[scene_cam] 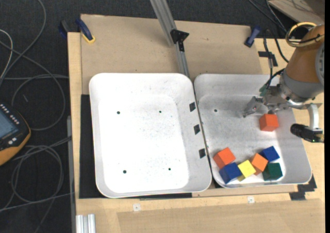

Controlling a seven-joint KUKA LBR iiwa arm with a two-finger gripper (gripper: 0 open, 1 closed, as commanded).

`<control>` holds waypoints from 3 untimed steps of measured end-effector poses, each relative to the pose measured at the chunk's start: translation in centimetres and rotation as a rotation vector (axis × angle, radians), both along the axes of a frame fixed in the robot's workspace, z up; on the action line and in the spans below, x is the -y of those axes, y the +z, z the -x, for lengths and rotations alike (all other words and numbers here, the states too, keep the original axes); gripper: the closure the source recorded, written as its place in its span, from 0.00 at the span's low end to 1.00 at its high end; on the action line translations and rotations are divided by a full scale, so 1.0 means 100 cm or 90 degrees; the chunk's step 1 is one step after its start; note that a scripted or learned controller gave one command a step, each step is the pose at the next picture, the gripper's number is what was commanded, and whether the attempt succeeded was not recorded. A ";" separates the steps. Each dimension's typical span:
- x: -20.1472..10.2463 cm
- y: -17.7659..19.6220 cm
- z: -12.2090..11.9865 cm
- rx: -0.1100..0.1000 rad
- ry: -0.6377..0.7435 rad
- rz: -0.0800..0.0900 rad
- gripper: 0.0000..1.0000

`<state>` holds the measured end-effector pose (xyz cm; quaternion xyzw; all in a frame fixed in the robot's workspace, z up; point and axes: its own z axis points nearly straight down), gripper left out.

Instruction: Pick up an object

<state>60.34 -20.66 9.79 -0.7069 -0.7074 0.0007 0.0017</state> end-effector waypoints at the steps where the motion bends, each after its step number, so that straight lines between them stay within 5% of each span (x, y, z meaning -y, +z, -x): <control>1: 0.000 0.014 -0.002 0.004 0.000 0.001 1.00; 3: 0.001 0.143 -0.001 0.008 0.000 0.003 1.00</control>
